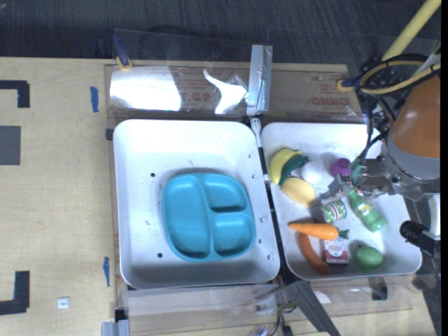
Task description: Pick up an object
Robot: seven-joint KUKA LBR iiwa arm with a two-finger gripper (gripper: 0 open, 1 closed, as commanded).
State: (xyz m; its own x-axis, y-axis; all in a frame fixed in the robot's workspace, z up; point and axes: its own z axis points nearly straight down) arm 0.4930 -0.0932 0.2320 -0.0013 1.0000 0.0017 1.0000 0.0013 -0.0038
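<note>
Hovering at right of frame, the gripper (341,187) sat over the right bin's (392,133) toys; grip state unclear. Advised targeting the isolated lemon (299,190).

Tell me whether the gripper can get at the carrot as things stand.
Probably yes: the carrot lies uncovered on top of the pile in the right bin, just below the gripper, though a can crowds it.
</note>
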